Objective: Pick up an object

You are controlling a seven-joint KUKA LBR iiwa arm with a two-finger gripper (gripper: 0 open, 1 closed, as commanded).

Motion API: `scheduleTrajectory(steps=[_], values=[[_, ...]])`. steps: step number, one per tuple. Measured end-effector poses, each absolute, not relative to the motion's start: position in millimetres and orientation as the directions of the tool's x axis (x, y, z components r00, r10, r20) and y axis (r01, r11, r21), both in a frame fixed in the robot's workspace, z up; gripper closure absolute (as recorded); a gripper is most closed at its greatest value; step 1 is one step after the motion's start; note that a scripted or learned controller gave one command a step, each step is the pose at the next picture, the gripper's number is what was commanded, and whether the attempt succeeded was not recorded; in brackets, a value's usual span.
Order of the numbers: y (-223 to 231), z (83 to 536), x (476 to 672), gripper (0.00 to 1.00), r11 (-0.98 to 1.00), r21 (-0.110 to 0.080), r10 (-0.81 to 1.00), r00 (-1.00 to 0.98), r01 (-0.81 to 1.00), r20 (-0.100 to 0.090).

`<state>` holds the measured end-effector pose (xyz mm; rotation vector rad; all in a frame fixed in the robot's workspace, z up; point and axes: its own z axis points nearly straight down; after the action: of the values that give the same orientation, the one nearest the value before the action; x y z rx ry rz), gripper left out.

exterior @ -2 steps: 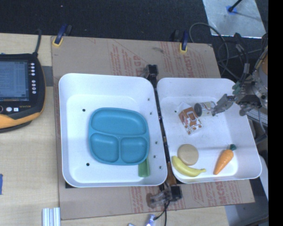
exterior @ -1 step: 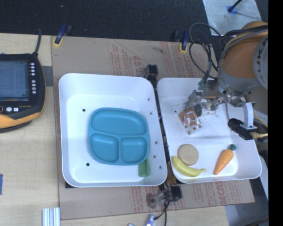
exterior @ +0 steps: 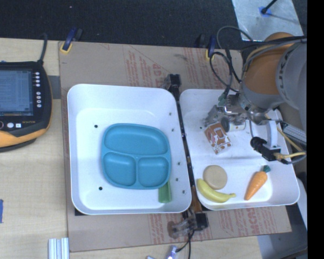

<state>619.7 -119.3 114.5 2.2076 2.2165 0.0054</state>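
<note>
The right bin (exterior: 281, 198) holds a small brown and white patterned piece (exterior: 218, 138) near its middle. A tan round disc (exterior: 215, 176), a yellow banana (exterior: 215, 193) and an orange carrot (exterior: 256, 184) lie along its front. My gripper (exterior: 221, 118) hangs low over the back left of this bin, just above and behind the patterned piece. From this angle I cannot tell whether it touches that piece. The grey arm with its orange band (exterior: 264, 74) reaches in from the right.
The left bin (exterior: 86, 112) carries a blue divided plate (exterior: 136, 155) and a green block (exterior: 164, 193) at its front right corner. A tablet-like pendant (exterior: 13, 104) lies on the bench at far left. Cables loop behind the wrist.
</note>
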Motion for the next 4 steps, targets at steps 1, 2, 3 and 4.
scheduleTrajectory(steps=[1,2,3,4], values=[[-120.6,110.2,614.9,0.0,0.005,0.019,1.0,-0.005,1.0,-0.011],[-144.0,171.3,655.0,0.0,0.005,0.001,1.0,-0.005,1.0,-0.001],[-107.1,90.8,655.5,0.0,0.006,-0.006,1.0,-0.006,1.0,0.0],[-108.3,91.7,623.1,0.0,0.005,-0.005,1.0,-0.005,1.0,-0.002]])
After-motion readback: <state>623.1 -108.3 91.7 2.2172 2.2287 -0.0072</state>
